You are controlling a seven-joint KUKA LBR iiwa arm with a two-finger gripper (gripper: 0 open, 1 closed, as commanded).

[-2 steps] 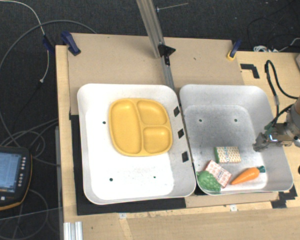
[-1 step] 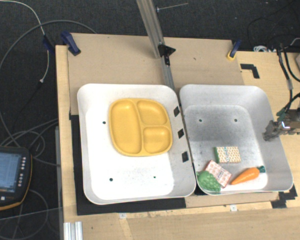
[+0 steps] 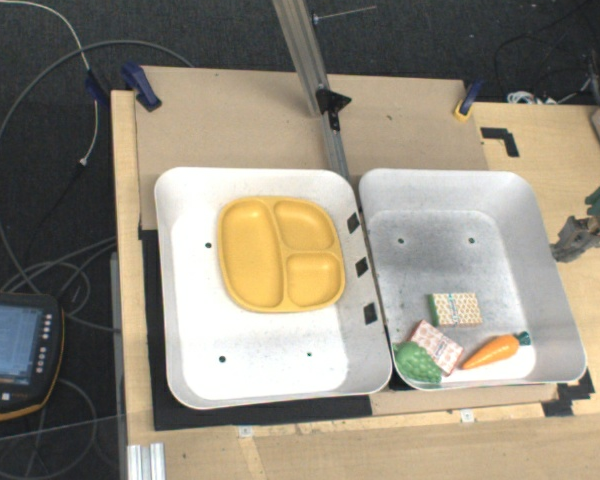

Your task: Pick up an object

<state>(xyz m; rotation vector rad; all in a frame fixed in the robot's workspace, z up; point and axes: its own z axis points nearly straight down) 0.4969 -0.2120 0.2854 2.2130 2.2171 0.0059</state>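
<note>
1. Objects for picking cluster at the near edge of the right bin [image 3: 500, 193]: a toy carrot [image 3: 492, 351], a checkered block [image 3: 455, 309], a patterned packet [image 3: 437, 345] overlapping a green leafy toy [image 3: 416, 363].
2. Left bin [image 3: 185, 268] carries a yellow divided tray [image 3: 280, 253], likely a drop-off spot.
3. Gripper [image 3: 577, 230] sits at the right bin's outer rim, well apart from the toys, probably parked clear of the camera; whether its claw is spread or pressed together cannot be told.
4. Carrot lies apart from the rest, so it looks easiest to take.

robotics lab | wooden bench [image 3: 420, 118] clamped at corners | teach pendant [image 3: 15, 353] | loose cables [image 3: 40, 178] on dark carpet
</note>
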